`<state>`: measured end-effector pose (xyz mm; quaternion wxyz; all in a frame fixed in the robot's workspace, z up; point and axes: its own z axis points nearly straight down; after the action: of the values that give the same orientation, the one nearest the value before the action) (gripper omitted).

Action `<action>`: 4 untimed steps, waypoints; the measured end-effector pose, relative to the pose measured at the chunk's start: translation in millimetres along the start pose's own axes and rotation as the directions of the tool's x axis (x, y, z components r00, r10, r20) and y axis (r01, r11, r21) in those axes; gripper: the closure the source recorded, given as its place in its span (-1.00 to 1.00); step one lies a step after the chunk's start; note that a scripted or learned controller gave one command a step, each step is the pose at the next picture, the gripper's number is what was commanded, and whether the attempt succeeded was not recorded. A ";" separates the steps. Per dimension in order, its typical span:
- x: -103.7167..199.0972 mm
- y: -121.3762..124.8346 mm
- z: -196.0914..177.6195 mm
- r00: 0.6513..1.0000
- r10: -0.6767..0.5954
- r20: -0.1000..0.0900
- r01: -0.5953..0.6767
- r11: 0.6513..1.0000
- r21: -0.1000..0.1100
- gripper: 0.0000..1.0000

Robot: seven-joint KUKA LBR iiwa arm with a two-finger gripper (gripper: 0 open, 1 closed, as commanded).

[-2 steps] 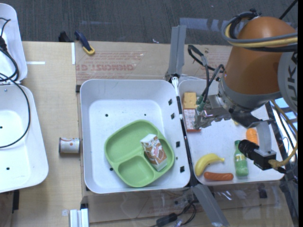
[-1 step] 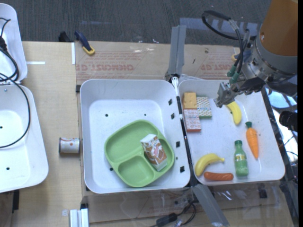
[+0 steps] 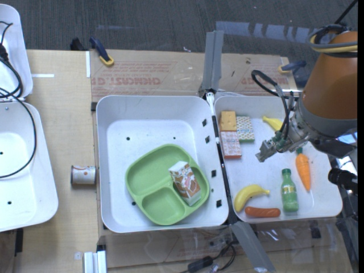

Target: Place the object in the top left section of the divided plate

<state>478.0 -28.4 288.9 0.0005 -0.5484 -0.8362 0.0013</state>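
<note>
Left bin (image 3: 114, 152): one green divided plate (image 3: 149, 178) with one small carton (image 3: 186, 182) standing tilted on its right side, across the ridge between sections. Right bin (image 3: 330, 206): two bananas (image 3: 251, 195), one carrot (image 3: 303, 170), one green bottle (image 3: 289, 191), one sausage (image 3: 262, 212) and three flat blocks (image 3: 230, 134). The gripper (image 3: 266, 152) hangs over the right bin's middle; its opening cannot be judged, and nothing shows in its grasp.

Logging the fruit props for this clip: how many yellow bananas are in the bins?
2. One yellow banana lies near the front of the right white bin, beside a red sausage. Another lies toward the back, partly hidden by the gripper; more could be hidden.
</note>
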 end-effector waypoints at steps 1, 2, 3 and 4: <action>51.0 21.7 68.0 0.989 -0.148 -0.001 0.148 0.989 0.001 1.00; 69.1 30.7 -78.7 0.977 -0.212 0.002 0.212 0.977 -0.002 1.00; 41.2 17.7 74.7 0.915 -0.404 -0.001 0.404 0.915 -0.001 1.00; 64.3 28.8 -40.5 0.869 -0.495 0.003 0.495 0.869 -0.003 1.00</action>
<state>478.9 42.1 329.3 -0.0010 -0.3162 -0.9487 0.0002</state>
